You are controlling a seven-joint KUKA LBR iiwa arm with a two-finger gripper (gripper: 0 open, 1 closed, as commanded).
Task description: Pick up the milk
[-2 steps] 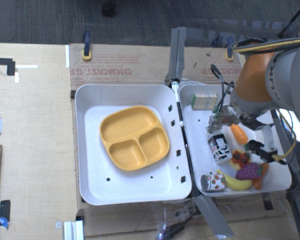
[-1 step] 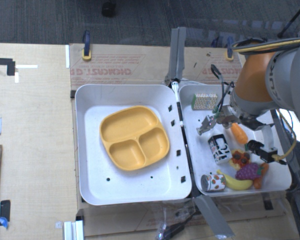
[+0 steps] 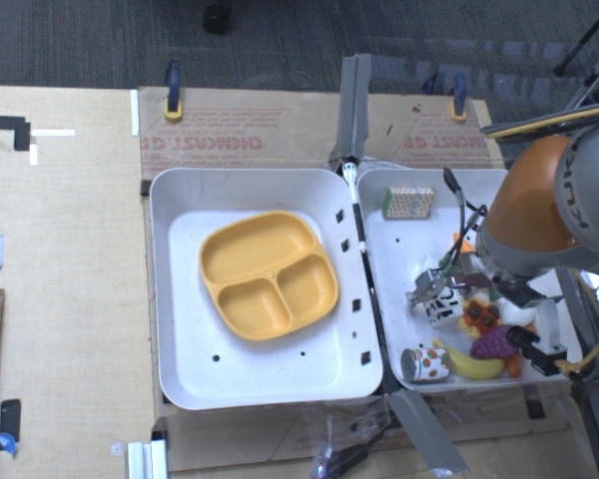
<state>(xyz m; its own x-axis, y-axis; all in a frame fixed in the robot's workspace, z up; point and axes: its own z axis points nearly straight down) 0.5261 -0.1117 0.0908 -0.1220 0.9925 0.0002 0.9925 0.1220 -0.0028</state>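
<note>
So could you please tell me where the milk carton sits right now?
The small black-and-white cow-patterned milk carton sits in the right white bin, directly beneath the claw, left of the toy fruit pile.

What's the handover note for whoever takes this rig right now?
Gripper: low in the right white bin, at the milk; no grasp visible.
Milk: small white carton with black patches, on the bin floor, next to the toy fruit pile.
Done: arm is at the carton.
Left: secure the grasp, lift the carton.

Bench (image 3: 70,267) bearing two white bins (image 3: 180,367)
</note>
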